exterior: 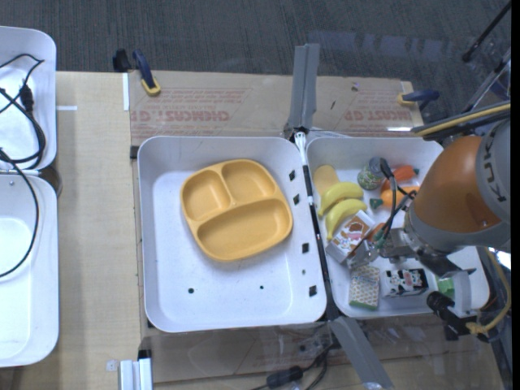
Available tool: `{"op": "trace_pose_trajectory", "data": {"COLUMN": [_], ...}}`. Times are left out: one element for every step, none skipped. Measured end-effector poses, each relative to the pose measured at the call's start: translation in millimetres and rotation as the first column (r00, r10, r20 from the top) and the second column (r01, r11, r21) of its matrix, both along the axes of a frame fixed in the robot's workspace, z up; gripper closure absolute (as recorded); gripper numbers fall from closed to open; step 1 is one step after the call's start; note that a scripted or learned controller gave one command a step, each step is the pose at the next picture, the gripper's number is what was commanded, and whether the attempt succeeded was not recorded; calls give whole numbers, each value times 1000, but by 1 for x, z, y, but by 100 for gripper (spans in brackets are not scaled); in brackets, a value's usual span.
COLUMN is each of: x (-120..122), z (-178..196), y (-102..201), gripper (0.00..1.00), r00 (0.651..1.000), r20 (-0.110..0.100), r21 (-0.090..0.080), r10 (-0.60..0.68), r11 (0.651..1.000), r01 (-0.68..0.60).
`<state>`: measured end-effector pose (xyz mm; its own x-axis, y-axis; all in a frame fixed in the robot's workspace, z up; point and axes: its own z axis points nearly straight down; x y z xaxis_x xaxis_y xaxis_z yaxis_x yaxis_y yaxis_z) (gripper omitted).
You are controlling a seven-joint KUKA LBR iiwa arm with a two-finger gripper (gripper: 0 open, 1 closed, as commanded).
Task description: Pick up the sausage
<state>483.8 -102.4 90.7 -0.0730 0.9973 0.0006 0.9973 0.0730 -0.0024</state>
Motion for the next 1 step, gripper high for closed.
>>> {"op": "trace_pose_trajectory", "data": {"x": [1], "z": [9], "y": [0], "gripper": [100], "r00": [1000], "r20": [2], "r21": [1], "r10": [-5], "r11": [1000], "r01": [5]}}
